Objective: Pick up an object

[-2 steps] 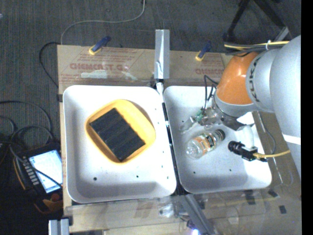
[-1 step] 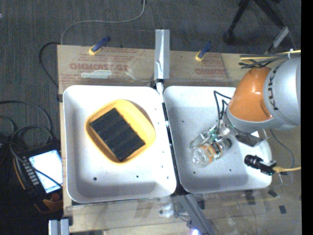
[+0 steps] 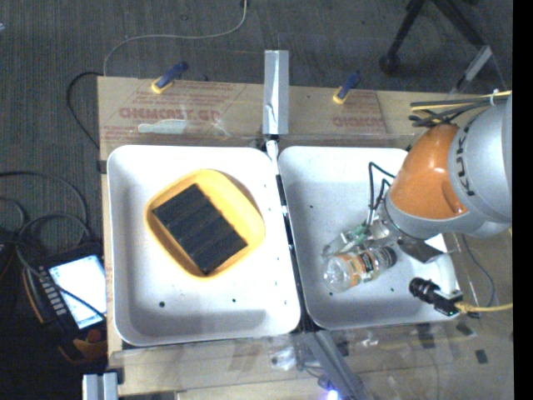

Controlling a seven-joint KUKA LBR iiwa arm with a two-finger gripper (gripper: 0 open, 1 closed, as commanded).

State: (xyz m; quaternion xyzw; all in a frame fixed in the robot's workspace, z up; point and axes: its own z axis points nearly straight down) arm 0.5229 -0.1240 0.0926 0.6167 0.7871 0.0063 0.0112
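Low in the right bin (image 3: 333, 311) the clear bottle (image 3: 358, 265) lies on its side, long axis running from lower left up toward the gripper (image 3: 376, 230), which hovers just beyond its upper end, grip state unreadable here.

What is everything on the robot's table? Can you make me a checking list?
Surface: two shallow white bins, left bin and right bin, on a brown cardboard-covered bench.
Job's things: yellow rounded dish with a black ribbed pad in the left bin; clear plastic bottle lying in the right bin.
Clutter: two blue-and-yellow clamps at the bench's far edge.
Hand: hidden under the grey arm with the orange band, above the bottle.
Cables: thin wire by the arm; black cords on the floor.
Surroundings: dark carpet, chair base, lit tablet.
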